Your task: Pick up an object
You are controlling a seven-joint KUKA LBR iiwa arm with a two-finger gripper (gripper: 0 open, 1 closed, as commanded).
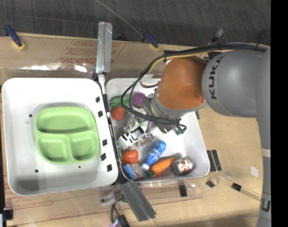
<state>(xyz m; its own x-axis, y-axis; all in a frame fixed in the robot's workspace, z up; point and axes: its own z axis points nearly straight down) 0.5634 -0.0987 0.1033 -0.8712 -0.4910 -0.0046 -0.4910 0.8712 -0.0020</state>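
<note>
No single target is designated; the candidates lie in the right bin (200,145), packed toward its near and left side. You see a blue bottle (155,152) lying tilted, an orange carrot-shaped piece (162,165) just beside it, a red-and-white can (184,165) at the near right, a red item (130,156) against the left wall, and a purple item (138,99) and an orange-red ball (117,113) farther back.

The gripper (140,132) sits low over the middle of this bin, above the blue bottle and amid dark cables. You cannot tell its state — the orange band and wrist cover most of it, and nothing is visibly held.

Expect these faults from here:
- Crowding. The blue bottle, the carrot-shaped piece and neighbouring items touch or nearly touch, so a closing grasp may catch two things or push one aside.
- Rolling. The bottle and can are rounded and, in all likelihood, slip sideways under an off-centre pinch.
- Cable snag. Loose cables hang close to the objects.

The left bin (11,126) holds a green divided tray (65,134), well apart from the work.
</note>
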